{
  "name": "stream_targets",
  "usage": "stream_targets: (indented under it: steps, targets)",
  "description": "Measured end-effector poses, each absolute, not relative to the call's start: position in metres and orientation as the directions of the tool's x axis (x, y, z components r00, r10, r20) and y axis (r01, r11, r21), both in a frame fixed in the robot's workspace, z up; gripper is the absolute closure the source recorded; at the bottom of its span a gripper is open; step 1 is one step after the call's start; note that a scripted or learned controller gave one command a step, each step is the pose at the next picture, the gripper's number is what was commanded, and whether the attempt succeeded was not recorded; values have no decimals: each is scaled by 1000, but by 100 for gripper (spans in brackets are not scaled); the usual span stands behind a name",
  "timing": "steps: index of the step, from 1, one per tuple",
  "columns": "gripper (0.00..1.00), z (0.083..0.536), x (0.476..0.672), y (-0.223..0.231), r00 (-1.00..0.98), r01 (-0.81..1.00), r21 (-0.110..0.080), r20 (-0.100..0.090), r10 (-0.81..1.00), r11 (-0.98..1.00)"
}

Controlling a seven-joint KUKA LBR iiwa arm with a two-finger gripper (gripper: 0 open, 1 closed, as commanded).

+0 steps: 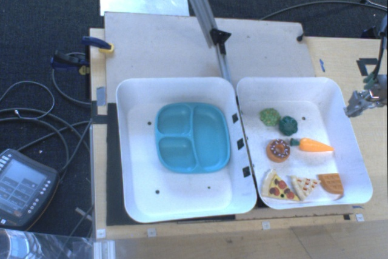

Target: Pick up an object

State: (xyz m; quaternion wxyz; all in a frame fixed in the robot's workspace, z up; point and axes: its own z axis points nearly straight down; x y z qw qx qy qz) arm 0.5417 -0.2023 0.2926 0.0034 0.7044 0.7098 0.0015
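Gripper (pixel 357 103) is hovering at the right bin's (pixel 348 130) 3 o'clock rim; grip state unreadable. Nearest target, the carrot (pixel 315 145), is lying toward its 8 o'clock, long axis pointing 3–9.

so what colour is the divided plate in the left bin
Light blue divided plastic plate, camera view.

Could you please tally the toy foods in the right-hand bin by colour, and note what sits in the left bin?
Green: 2, light green piece and dark green piece
Orange: 1, carrot
Brown: 2, donut and brown wedge
Pale slices: 2, pizza slice and cream wedge
Blue, left bin: 1, divided tray
Total: 8
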Motion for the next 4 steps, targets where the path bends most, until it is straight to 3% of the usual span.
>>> stream_targets:
  steps: [3, 4]
  targets:
    - [100, 293, 592, -42, -11, 1000, 4, 1, 1000, 11]
    - [100, 268, 607, 5, -11, 1000, 0, 2, 1000, 11]
